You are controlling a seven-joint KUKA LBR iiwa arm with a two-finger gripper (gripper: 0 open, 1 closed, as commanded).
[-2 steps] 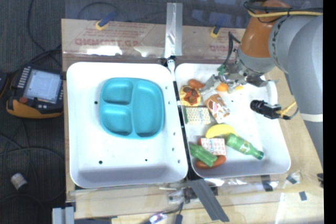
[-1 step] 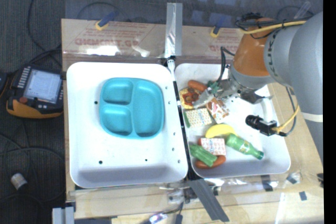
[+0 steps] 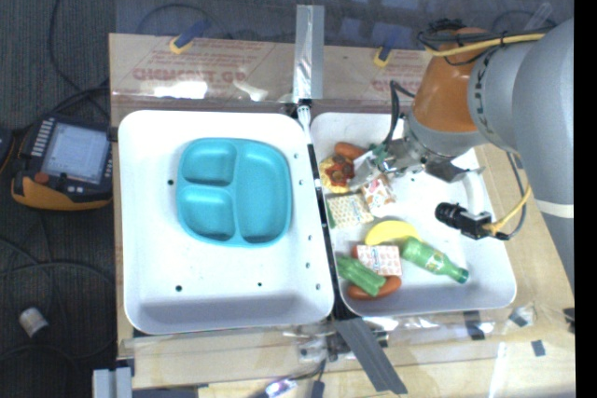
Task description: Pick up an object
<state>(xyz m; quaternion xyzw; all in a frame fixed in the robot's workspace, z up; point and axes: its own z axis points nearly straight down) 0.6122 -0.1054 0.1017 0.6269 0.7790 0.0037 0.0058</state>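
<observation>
Jaws state unclear, low over right bin (image 3: 485,294) clutter near snack packet (image 3: 377,193); nothing seen held.

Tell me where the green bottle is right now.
In the camera view, the green bottle lies in the right bin, near its front edge, just right of the yellow banana and well clear of the gripper.

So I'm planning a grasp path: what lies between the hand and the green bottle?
In the camera view, the banana lies between the hand and the green bottle, with a small patterned packet nearer the hand.
</observation>
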